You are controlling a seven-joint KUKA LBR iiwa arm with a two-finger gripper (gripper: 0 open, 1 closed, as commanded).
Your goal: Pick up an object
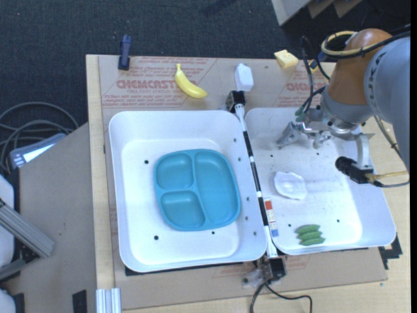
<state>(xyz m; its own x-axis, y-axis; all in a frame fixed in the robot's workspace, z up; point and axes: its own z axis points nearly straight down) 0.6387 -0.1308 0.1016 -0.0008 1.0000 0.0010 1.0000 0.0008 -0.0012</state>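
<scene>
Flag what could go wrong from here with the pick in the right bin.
1. The gripper sits near the right bin's far wall, apart from both objects, so closing here would likely grab nothing.
2. The clear white piece lies low and pale against the white floor; it may be hard to locate or may slip away.
3. The green pea pod lies close to the near wall, which could block a finger.

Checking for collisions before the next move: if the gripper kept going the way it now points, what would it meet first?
The gripper points toward the view's left and slightly down, so it would probably meet the right bin's bare floor first, short of the divider; height is unclear.
</scene>
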